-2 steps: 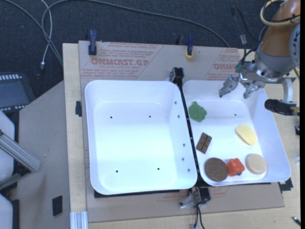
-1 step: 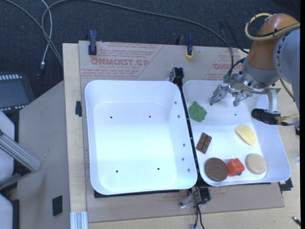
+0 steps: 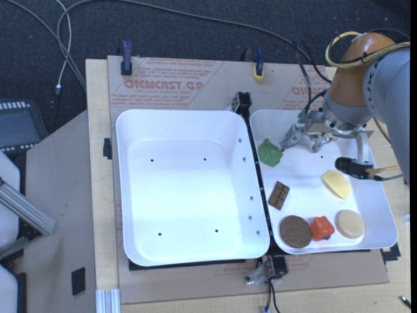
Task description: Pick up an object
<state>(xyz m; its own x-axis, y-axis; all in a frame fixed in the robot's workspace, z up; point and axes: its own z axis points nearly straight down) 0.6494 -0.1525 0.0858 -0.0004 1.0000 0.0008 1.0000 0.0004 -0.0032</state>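
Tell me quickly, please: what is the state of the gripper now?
Gripper: above the right bin, near the green object; open or shut cannot be told.

White bins (image 3: 189,119) hold green (image 3: 269,153), brown (image 3: 279,195), yellow (image 3: 337,184), red (image 3: 322,227) and cream (image 3: 350,223) objects.

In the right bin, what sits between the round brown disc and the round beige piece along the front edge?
In the camera view, a small red-orange piece sits between the brown disc and the beige round piece, touching the disc.
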